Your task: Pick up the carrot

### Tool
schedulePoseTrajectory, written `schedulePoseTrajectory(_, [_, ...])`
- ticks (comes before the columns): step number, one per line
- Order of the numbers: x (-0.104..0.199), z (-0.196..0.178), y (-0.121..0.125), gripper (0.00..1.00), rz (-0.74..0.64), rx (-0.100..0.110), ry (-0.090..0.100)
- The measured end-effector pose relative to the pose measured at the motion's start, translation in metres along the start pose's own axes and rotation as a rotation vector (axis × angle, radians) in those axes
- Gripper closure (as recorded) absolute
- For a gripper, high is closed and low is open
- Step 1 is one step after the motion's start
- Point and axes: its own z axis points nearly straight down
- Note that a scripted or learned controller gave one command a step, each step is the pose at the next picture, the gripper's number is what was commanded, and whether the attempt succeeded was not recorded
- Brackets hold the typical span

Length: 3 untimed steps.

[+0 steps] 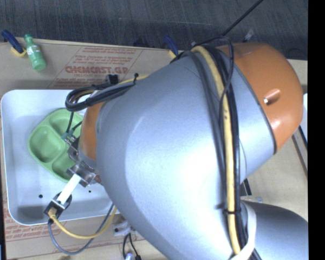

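Observation:
My grey arm (pixel 184 156), with its orange band (pixel 271 102), covers most of the view and hides the right bin and much of the left one. It reaches over the left white bin (pixel 16 145). Where the arm ends, my gripper (pixel 77 166) pokes out just beside a green divided plate (pixel 49 142) lying in that bin. A white bar with a black tip (pixel 59 199) sticks out from the wrist toward the bin's front left corner. The arm hides whatever lies under it.
A small green bottle (pixel 35 53) lies on the cardboard behind the left bin, next to a blue clamp (pixel 11 39). A yellow cable (pixel 81 233) loops over the bin's front rim. Black cables (pixel 92 93) run along the arm.

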Motion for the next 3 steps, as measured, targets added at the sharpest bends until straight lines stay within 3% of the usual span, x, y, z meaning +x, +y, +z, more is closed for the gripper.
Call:
schedulePoseTrajectory(1, [0.000, -0.007, -0.001, 1.00, -0.013, 0.005, -0.004])
schedulePoseTrajectory(2, [-0.006, 0.005, 0.020, 1.00, 0.281, 0.010, 0.008])
schedulePoseTrajectory(3, [-0.005, -0.003, 0.018, 1.00, 0.267, 0.020, 0.003])
